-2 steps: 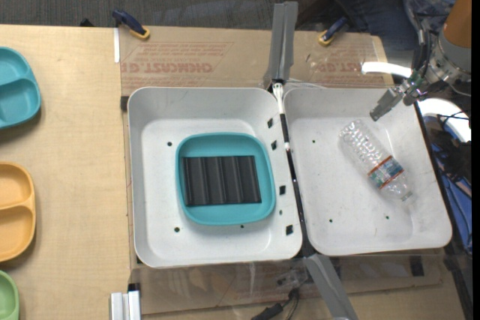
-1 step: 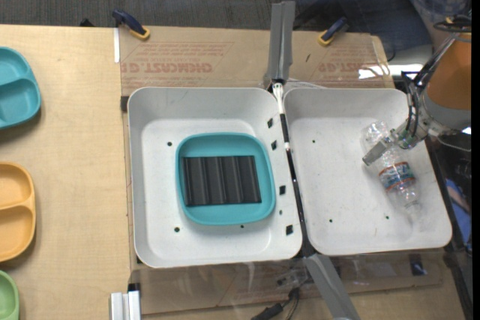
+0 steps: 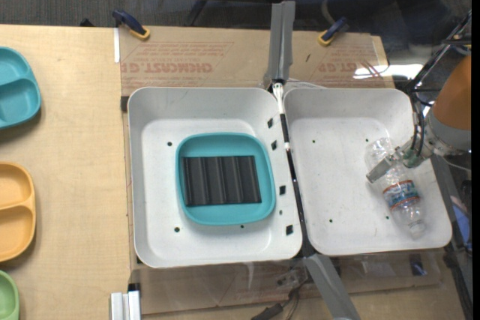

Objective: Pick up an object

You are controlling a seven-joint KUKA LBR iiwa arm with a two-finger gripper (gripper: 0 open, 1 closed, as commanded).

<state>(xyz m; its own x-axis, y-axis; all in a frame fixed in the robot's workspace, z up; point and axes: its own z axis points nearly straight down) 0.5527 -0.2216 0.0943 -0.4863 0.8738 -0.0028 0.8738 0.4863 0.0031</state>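
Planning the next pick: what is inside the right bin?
The right bin holds a clear plastic bottle lying near its right wall, with the gripper at the bottle's upper end. Whatever lies under the gripper is covered.

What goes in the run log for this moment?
tool: down in right bin | at: clear plastic bottle, lying flat | grasp: unconfirmed | left bin: teal tray
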